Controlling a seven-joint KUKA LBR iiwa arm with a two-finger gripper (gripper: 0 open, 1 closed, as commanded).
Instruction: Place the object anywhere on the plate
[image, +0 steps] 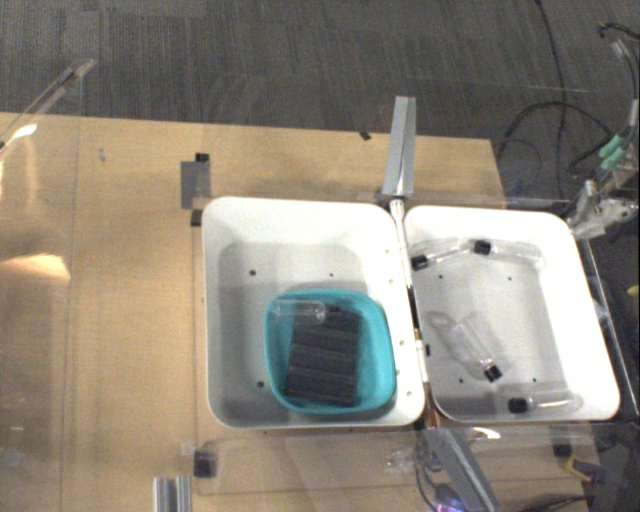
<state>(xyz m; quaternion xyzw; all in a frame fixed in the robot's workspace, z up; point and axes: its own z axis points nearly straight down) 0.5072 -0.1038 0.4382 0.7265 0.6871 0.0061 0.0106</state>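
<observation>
1. A dark ribbed block (322, 352) lies flat on the teal plate (379, 386), wholly inside the rim. The plate sits toward the near right corner of the left bin (230, 300).
2. If the block is the object meant, the placing step can be judged as done. Nothing more than a straight upward withdrawal would be called for, so that the block is not dragged off.
3. A clear tube (300, 309) lies at the plate's far edge, touching or just beside the block. Contact with it should be avoided, since round tubes are likely to roll.
4. In the right bin (592, 330) three more capped tubes are seen: one (452, 251) along the far wall, one (470, 345) near the middle, and one (545, 403) against the near wall.
5. Should one of these be wanted instead, the middle tube is best chosen, being well apart from the walls. It should be gripped across its width and lifted well over the wall between the bins.
6. It should be released low over the bare teal strip at the plate's right edge.
7. The worktop (100, 300) around the bins needs no attention.
</observation>
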